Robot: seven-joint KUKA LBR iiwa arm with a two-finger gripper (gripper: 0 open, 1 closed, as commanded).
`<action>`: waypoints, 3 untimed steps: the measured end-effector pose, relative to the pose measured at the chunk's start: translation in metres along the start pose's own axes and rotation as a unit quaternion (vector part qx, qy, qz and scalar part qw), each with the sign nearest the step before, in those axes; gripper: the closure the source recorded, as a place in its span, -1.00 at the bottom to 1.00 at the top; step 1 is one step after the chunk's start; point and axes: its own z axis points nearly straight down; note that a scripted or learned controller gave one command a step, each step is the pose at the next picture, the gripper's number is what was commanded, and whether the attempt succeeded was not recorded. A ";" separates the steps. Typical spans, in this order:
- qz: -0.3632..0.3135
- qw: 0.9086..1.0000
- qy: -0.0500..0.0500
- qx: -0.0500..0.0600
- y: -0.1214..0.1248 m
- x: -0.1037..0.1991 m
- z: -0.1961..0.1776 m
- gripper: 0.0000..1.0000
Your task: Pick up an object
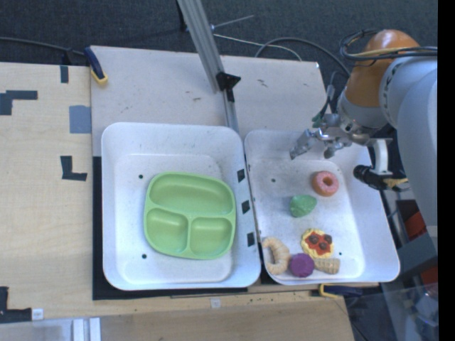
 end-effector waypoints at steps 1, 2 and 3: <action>-0.001 1.000 -0.001 -0.003 0.001 0.000 -0.015 1.00; 0.001 1.000 0.000 -0.005 0.006 0.002 -0.058 1.00; 0.001 1.000 0.000 -0.005 0.009 0.002 -0.102 1.00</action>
